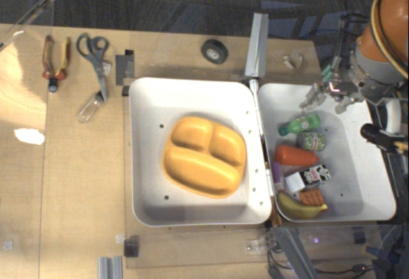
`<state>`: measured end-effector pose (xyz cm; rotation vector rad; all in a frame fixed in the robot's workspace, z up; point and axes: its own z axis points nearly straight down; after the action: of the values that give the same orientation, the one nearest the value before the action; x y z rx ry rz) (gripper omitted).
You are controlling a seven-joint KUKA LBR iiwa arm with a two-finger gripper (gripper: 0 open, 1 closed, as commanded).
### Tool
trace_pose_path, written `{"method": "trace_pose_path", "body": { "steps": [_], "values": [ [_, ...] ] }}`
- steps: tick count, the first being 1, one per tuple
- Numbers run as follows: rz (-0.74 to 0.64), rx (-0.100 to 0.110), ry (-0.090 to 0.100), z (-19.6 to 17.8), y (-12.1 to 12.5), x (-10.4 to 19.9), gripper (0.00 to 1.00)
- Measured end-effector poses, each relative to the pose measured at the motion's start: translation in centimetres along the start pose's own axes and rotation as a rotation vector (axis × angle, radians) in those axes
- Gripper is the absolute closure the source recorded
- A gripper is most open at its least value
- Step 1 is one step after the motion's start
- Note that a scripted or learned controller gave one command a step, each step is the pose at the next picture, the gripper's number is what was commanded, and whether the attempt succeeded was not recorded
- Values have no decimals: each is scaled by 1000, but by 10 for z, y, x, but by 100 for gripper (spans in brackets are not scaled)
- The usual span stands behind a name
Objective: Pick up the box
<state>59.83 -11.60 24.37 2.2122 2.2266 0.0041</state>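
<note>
The box is small, white with black patches, and lies in the right bin near its front left. It is wedged between an orange-red carrot-like piece and a banana. My gripper hovers over the bin's back part, well behind the box. Its fingers are spread open with nothing between them.
A green bottle and a green can lie between gripper and box. A small red item rests on the banana. The left bin holds a big yellow bread-shaped object. Scissors, pliers and a tape roll lie on the bench.
</note>
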Motion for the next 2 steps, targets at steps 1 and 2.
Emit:
{"method": "trace_pose_path", "body": {
  "steps": [1, 2],
  "values": [
    [-72, -36, -6, 125, 23, 24, 0],
    [-334, -5, -1, 67, -35, -7, 0]
  ]
}}
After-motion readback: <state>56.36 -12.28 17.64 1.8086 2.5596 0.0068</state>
